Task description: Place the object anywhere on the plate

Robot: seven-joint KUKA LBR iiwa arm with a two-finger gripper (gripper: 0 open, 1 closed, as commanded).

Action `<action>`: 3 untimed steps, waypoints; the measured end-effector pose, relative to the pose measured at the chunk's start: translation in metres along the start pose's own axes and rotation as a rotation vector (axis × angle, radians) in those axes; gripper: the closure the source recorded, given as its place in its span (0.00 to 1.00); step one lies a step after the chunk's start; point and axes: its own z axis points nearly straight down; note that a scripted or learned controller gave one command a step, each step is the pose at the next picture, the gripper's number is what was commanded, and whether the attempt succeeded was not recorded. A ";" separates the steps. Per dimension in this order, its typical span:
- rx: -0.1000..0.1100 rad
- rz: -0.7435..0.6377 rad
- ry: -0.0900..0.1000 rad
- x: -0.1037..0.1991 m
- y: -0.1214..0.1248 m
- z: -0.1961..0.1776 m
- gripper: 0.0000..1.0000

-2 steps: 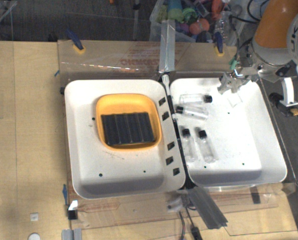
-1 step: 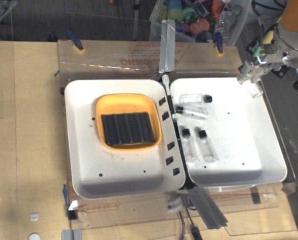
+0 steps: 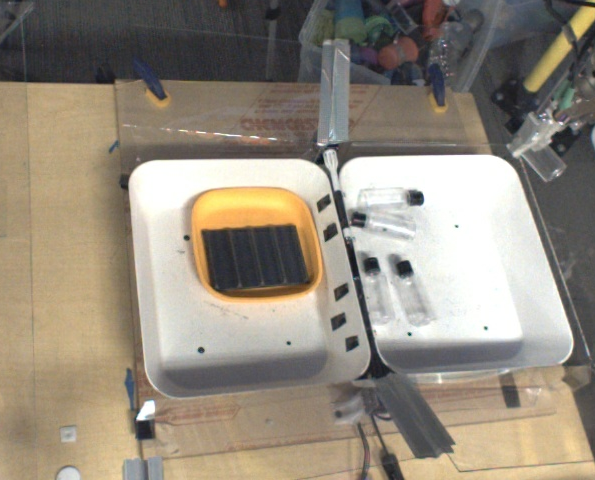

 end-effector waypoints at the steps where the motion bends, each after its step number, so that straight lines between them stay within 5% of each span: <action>1: -0.002 -0.254 -0.001 -0.020 -0.007 -0.046 1.00; 2: -0.003 -0.544 -0.002 -0.019 -0.006 -0.135 1.00; 3: 0.000 -0.649 0.002 -0.017 -0.011 -0.135 1.00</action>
